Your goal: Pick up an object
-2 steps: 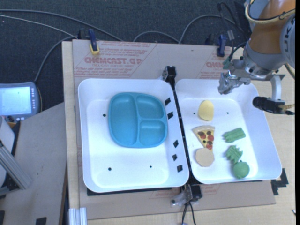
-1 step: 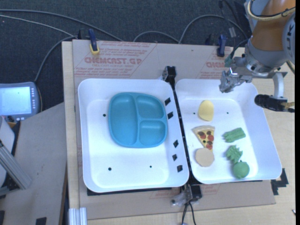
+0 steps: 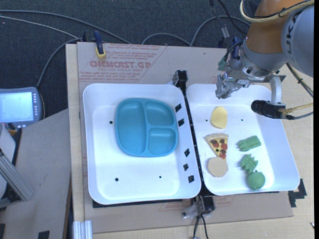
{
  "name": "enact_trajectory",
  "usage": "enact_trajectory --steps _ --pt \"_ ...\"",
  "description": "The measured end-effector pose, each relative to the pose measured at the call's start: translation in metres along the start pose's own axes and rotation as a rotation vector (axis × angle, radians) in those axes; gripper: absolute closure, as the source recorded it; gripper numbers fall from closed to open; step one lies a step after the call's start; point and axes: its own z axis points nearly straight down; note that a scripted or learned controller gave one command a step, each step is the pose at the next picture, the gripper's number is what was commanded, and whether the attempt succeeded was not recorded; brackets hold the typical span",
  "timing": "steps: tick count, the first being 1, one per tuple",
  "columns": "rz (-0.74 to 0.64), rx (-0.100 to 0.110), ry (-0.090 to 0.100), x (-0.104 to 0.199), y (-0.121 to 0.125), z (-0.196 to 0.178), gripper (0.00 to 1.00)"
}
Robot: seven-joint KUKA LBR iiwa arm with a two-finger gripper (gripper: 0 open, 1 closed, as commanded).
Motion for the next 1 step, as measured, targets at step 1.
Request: enact_trajectory --steps 1 --pt "0.001 0.002 -0.001 0.0518 -0.0048 0.0106 1.00"
